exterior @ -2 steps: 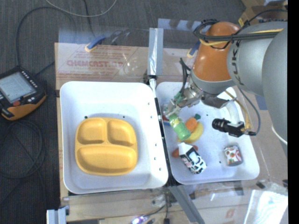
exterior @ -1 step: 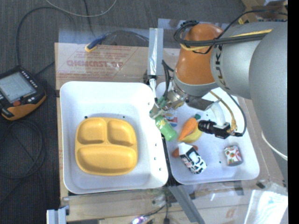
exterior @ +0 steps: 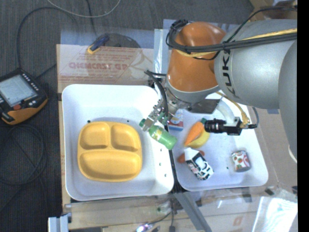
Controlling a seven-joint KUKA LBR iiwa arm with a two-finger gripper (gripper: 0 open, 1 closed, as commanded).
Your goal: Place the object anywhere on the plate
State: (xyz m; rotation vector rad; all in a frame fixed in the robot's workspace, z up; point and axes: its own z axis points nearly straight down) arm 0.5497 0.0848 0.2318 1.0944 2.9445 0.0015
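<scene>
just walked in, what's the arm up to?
The KUKA arm's claw is over the divide between the two bins, with a green bottle at its tip; whether it's actually gripped is unclear. The yellow sectioned plate sits in the left bin with nothing on it. A toy carrot, a black-and-white toy and a small packet lie in the right bin.

Left bin (exterior: pixel 72 178): holds the plate (exterior: pixel 110 151).
Bottle (exterior: pixel 161 136): over the two bins' shared rims, right of the plate, under the tool (exterior: pixel 157 116).
Right bin (exterior: pixel 258 175): carrot (exterior: pixel 194 132), cow (exterior: pixel 198 165), can (exterior: pixel 240 160).
</scene>
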